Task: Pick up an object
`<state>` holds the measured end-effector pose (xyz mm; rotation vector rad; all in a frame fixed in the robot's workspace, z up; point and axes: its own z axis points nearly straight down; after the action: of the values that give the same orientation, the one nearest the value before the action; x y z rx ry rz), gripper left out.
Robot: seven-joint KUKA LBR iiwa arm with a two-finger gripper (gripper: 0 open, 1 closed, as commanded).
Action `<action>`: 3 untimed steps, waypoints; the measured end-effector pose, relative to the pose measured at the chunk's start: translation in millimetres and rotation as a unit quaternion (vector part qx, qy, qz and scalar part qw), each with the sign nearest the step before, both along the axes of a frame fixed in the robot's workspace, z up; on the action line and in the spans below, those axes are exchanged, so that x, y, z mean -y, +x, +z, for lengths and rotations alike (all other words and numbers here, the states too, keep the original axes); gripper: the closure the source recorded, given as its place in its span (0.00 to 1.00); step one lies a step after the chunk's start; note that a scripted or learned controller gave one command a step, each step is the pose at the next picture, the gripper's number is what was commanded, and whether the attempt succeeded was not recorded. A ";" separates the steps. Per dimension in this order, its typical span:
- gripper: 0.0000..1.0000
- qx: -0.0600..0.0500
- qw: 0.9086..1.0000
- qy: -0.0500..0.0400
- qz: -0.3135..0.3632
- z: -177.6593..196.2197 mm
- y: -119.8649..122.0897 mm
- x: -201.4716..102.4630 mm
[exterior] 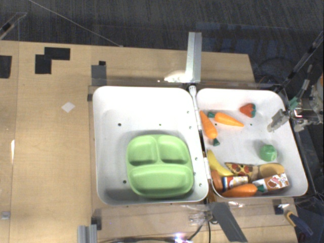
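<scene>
The right bin [238, 138] holds toy food. Two orange carrots [229, 119] [208, 127] lie near its upper left, and a red strawberry [247, 109] sits further right. A green round piece [268, 152] rests alone at mid right. Along the front lie a yellow banana [214, 162], another carrot [241, 190] and small packaged bottles [273, 181] crowded together. My gripper [280, 119] hangs over the bin's right rim, right of the strawberry and above the green piece, with nothing seen in it.
The left bin [111, 115] carries a green divided plate [159, 164] at its front. A metal post [194, 57] stands behind the seam between the bins. Cables and the arm's body crowd the right edge of the bench.
</scene>
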<state>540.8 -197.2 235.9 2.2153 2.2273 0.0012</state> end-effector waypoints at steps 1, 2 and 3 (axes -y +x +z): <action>0.00 0.000 0.996 0.000 0.084 -61.1 -1.5 8.0; 0.00 0.000 0.999 0.000 0.039 -115.1 -39.9 8.0; 0.00 0.005 0.999 -0.001 0.053 -144.3 -13.3 9.3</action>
<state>527.5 -206.5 91.5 2.0887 2.3349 0.0089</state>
